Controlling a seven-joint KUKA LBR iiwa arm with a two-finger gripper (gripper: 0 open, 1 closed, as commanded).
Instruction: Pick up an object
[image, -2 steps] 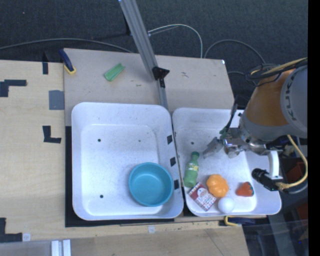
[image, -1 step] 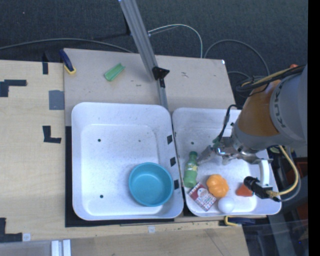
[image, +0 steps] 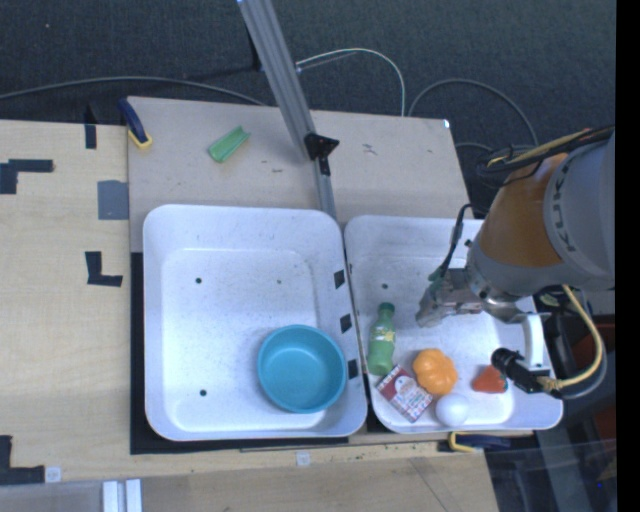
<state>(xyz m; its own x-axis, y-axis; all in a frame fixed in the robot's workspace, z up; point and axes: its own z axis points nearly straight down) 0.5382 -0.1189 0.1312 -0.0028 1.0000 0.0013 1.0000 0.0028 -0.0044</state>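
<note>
My gripper (image: 432, 306) hangs over the middle of the right bin (image: 400, 245), below the grey wrist and orange band. Nothing shows between its fingers. A green bottle (image: 382, 340) lies just to its left, close to the bin's left wall. In front of the gripper sit an orange fruit (image: 435, 370), a white egg-like ball (image: 452, 410), a red-and-white packet (image: 404, 393) and a small red object (image: 488, 380). A blue bowl (image: 301, 367) stands at the front right of the left bin (image: 200, 250).
A grey metal pole (image: 290, 90) slants across the bench down to the gap between the bins. A green block (image: 228, 144) and a blue-and-yellow clamp (image: 135, 124) lie on the bench behind the left bin. Cables loop at the back right.
</note>
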